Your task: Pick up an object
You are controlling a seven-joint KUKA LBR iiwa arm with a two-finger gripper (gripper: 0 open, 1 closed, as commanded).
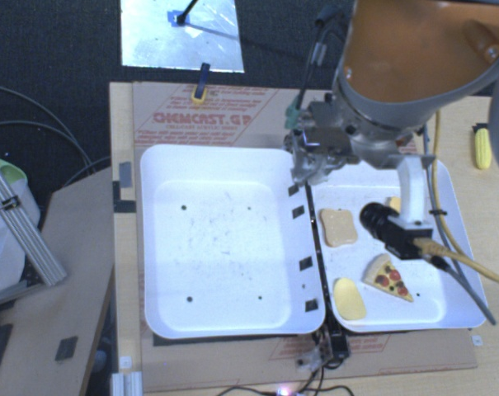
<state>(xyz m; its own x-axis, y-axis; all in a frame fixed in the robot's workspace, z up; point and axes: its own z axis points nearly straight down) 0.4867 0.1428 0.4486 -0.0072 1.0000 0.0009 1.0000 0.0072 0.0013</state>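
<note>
Three toy foods lie in the right bin (447, 308): a bread slice (340, 227) close to the inner wall, a pizza slice (389, 279) nearer the middle, and a yellow oval piece (349, 299) in the front corner by that same wall. The pincer (308, 167) hangs at the far end of the seam where the two bins meet, above the rims and well apart from all three; whether it is open or closed cannot be told from this angle. The chief risk is probably the seam itself: a straight descent from here would likely strike the paired rims rather than any object. The bread and the oval piece also sit so near the wall that a closing grip may catch the wall or nudge the flat piece away instead of lifting it. All three look thin and flat, so a slip seems likely. The pizza slice has the most free floor around it. The left bin (224, 246) offers broad bare white floor for carrying and setting down.
</note>
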